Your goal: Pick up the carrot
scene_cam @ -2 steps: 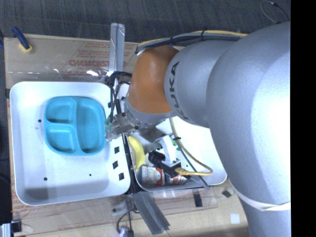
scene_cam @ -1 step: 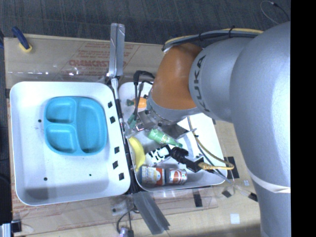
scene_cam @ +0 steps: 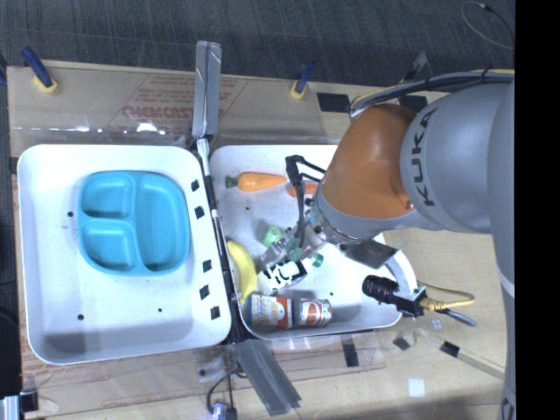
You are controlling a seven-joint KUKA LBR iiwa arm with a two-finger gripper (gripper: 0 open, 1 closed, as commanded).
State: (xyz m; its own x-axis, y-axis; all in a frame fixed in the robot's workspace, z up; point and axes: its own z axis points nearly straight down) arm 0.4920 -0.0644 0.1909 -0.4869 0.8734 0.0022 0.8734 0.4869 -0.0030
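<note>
Gripper point(scene_cam: 289, 256) low in the middle of the right bin point(scene_cam: 385, 318), hung under the grey arm point(scene_cam: 464, 164) and its orange band point(scene_cam: 372, 169); spread or pressed together, cannot tell, the tool a tangle of dark and greenish parts against the white floor. Nothing visibly pinched. Just left of the tool, a banana point(scene_cam: 242, 268) along the bin's left wall; just nearer, a small bottle point(scene_cam: 289, 311) lying on its side against the near wall.

Carrot point(scene_cam: 262, 182) farther back in the same bin, lying flat and pointing left to right close to the far wall, its right end running under the cables and wrist. Clearly apart from the tool, untouched.

Beyond the divider, the left bin point(scene_cam: 44, 234) with a blue sectioned tray point(scene_cam: 136, 221) resting toward its far half.

Step in hand, by the look of it: approach, no grasp made, with the tool low over the wrong spot. Next move likely calls for a lift clear of banana and bottle, a shift toward the far wall, an opening set across the carrot's narrow width, then a straight descent. Risk: wall close behind, little room for the far finger.
</note>
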